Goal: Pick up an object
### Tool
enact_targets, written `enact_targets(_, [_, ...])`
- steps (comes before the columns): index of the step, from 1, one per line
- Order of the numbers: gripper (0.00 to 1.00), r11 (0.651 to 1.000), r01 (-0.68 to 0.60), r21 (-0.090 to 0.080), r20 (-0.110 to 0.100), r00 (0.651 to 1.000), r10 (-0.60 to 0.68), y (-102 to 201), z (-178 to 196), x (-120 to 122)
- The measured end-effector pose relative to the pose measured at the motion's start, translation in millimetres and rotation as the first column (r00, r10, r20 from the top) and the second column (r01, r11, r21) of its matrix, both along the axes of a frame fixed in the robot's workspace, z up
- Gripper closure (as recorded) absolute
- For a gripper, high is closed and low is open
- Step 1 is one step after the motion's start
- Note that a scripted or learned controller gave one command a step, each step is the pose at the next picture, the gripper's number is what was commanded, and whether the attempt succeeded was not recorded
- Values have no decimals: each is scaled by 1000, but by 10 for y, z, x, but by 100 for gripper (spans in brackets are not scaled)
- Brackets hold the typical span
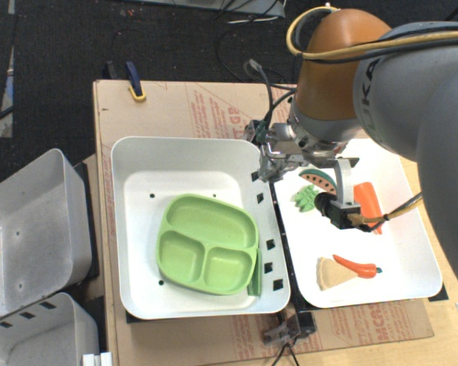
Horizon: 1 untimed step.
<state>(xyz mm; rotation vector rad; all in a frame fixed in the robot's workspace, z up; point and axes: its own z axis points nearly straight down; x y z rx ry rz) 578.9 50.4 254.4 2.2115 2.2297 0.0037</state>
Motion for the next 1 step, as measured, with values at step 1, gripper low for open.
enact_targets(1, [100,1000,1,-1,-1,1000,-1,433,-114,132])
